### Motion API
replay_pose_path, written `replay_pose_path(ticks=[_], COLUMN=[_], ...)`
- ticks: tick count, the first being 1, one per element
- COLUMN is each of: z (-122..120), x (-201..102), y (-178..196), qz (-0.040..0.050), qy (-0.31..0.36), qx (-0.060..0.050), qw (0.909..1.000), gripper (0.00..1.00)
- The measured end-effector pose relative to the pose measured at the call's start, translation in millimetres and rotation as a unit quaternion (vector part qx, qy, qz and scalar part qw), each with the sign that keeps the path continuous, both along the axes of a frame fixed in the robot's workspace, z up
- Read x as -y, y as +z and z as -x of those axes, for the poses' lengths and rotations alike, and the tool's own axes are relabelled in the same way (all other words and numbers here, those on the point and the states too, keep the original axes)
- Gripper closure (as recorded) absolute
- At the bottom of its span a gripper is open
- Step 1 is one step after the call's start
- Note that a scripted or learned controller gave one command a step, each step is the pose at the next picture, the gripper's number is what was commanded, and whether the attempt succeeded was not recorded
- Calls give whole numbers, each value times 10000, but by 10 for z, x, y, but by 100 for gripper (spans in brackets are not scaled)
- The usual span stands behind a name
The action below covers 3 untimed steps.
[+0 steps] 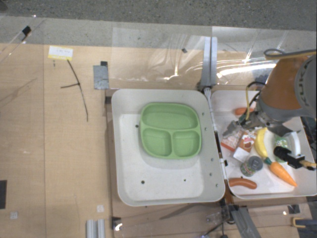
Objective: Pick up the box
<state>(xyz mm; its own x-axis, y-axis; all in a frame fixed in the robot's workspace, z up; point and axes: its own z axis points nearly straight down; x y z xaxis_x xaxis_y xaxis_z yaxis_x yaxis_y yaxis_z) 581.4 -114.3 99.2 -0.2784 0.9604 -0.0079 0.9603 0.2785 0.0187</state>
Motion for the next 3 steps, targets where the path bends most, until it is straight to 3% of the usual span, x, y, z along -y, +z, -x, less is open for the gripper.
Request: replay_pose_path(ticks=[1, 2, 3], z=[130, 490, 715], x=[16, 2, -37], y=[-1, -4, -7], qz=[-24, -25, -16], qy=[-804, -1279, -1156], qx=[12, 17, 24], qw=[9968, 9918, 9933], gripper=[0, 0, 0])
